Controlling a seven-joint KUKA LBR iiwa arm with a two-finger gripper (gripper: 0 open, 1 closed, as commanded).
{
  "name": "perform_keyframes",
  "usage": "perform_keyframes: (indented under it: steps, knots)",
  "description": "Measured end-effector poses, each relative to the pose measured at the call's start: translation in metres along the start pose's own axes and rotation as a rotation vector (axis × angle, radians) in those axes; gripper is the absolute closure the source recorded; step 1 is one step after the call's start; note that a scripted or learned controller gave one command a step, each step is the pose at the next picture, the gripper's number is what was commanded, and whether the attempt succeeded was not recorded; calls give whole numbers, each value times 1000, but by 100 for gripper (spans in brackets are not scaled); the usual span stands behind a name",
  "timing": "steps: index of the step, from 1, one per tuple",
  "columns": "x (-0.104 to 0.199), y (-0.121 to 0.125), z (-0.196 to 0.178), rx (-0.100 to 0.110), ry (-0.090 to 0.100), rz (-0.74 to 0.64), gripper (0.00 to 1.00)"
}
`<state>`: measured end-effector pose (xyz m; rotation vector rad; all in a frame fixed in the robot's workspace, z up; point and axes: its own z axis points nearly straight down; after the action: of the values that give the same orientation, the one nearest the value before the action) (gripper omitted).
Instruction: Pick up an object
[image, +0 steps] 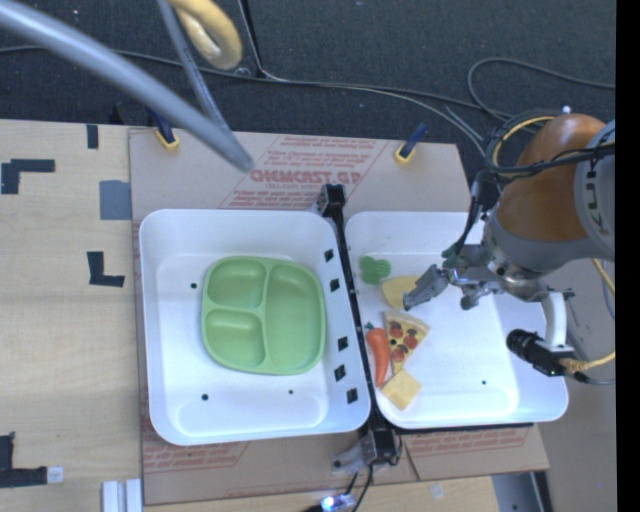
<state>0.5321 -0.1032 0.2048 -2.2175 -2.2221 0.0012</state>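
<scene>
Several toy foods lie along the left side of the right bin (500, 400): a small green piece (375, 268), a yellow piece (396, 291), a pizza slice (405, 334), an orange carrot (378, 356) and a yellow cheese wedge (402, 390). My gripper (447, 293) hangs over the right bin, just right of the yellow piece. It is open, with nothing between its fingers. One dark finger (425, 288) points down-left toward the yellow piece.
A green divided plate (265, 313) lies in the left bin (160, 300). A black divider (345, 300) runs between the bins. The arm's grey body and orange band (550, 190) cover the right bin's far right corner. Cables trail at the back.
</scene>
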Motion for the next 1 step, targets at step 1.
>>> perform_keyframes:
  steps: [1]
  knots:
    - [-7, 1, 47, 4, -2, 2, 0]
